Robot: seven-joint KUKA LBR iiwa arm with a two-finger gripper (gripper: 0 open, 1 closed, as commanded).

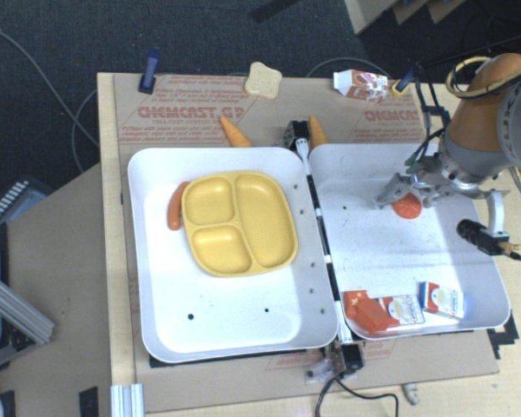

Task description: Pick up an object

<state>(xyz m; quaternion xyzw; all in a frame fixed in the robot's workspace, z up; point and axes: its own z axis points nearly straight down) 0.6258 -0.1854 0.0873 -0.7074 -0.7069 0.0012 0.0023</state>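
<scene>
The brown board (pixel 191 111) under the bins reads "CHEMCAST GP" in red.

The arm (pixel 495 111) is grey, with a broad orange band above the wrist. A yellow cable loops at its twelve o'clock side, and thin dark cables run along it. The gripper (pixel 410 194) is grey metal. A black fitting sticks out at five o'clock.

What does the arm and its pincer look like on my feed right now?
The arm is grey metal with a rounded orange band above the wrist. A yellowish cable loop sits near the top of it. The pincer is a small silver-grey metal assembly, with a black fitting jutting from the wrist beside it.
</scene>
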